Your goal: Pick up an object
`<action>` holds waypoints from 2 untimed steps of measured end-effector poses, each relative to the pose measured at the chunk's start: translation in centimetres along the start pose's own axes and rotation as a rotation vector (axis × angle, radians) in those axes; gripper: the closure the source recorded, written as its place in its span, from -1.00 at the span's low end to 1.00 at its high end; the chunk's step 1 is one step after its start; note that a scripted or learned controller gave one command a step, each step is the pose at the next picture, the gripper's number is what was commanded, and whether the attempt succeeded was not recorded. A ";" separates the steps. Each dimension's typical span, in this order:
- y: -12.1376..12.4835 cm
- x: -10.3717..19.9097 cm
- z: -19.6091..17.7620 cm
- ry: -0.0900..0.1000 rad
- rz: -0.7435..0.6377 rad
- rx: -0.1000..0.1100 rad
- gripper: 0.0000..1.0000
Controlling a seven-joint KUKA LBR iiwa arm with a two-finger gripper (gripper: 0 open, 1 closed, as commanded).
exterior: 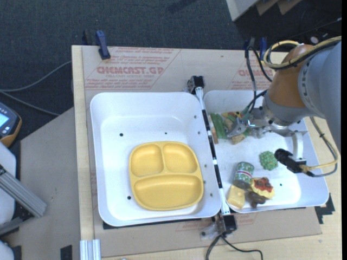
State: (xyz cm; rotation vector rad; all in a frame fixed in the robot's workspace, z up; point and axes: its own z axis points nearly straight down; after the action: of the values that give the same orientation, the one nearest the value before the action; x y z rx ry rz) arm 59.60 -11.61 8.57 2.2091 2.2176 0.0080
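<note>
You are looking at the gripper [242, 124] reaching into the upper left of the right bin [312, 195], where it is working among a small pile of green and tan items [223, 124] beside the divider. Whether it is open, closed or gripping anything, you cannot tell: the wrist is covering the tips.

Risks from here:
- The pile is sitting tight against the bin wall, so a finger may be catching the rim or pinching two items together.
- Anything thin there is likely slipping out on the lift.

The other candidates are lying below the gripper in the same bin: a green broccoli-like piece [267, 160], a small can [243, 173], and a yellow wedge [236, 196] touching a red-and-brown item [261, 189]. The pile's individual items are too cluttered to name.
</note>
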 end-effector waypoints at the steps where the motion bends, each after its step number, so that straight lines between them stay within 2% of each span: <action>1: 2.4 2.1 0.2 0.003 0.001 0.011 -1.00; 2: 7.2 2.0 0.2 0.003 -0.001 0.014 -1.00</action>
State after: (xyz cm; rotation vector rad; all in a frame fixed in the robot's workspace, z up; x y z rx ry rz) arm 66.75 -9.61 8.47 2.2159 2.2271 -0.0043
